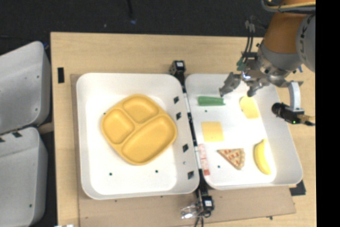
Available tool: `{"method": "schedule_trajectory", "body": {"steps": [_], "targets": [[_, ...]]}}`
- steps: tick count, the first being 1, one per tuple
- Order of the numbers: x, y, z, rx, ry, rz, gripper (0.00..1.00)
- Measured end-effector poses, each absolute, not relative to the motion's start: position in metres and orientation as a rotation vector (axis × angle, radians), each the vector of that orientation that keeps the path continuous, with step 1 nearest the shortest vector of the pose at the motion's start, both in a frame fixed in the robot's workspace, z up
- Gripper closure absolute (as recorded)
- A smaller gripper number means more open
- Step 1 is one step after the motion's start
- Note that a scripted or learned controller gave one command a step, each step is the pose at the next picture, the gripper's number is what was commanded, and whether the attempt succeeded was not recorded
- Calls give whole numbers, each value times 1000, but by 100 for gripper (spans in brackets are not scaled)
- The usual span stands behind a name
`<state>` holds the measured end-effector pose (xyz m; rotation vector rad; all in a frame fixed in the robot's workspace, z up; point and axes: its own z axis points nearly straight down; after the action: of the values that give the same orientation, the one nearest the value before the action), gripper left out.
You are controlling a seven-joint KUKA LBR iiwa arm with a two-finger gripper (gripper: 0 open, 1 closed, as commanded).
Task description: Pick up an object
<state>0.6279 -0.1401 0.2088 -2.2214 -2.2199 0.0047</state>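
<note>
I am hovering my claw (240, 87), fingers spread and gripping nothing, over the right white bin (284, 167), between the flat green strip (211, 100) and the pale yellow block (249, 107). Descending here, I am risking closing on bare floor between them
</note>
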Motion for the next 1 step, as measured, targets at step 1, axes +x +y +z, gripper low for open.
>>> {"method": "schedule_trajectory", "body": {"steps": [1], "targets": [[629, -140, 145, -2224, -2215, 6, 0]]}}
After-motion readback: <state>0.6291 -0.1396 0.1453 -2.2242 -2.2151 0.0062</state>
